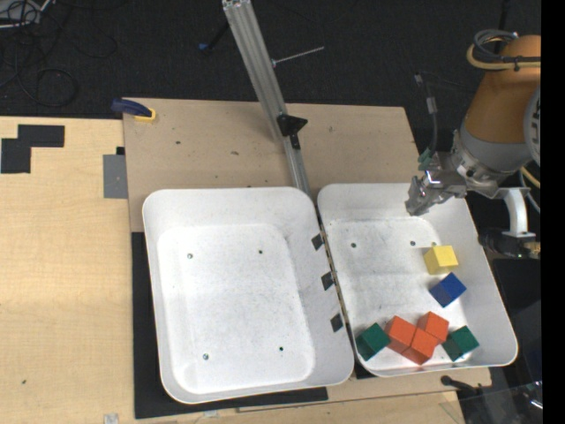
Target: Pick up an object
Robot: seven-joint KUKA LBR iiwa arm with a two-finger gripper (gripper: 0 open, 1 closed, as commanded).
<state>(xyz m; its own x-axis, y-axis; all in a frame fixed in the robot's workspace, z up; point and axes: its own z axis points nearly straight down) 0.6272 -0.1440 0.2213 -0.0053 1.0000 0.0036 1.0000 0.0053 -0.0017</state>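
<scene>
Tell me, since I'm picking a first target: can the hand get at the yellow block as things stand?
Probably yes. The yellow block lies apart from the other blocks in the right bin, with bare floor around it and nothing above it. The hand hangs over the same bin's far edge.

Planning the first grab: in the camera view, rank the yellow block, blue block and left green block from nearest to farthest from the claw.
From the claw, at the right bin's far edge:
1. Yellow block, just below it.
2. Blue block, further toward the bin's near side.
3. Left green block, near corner by the divider.
</scene>
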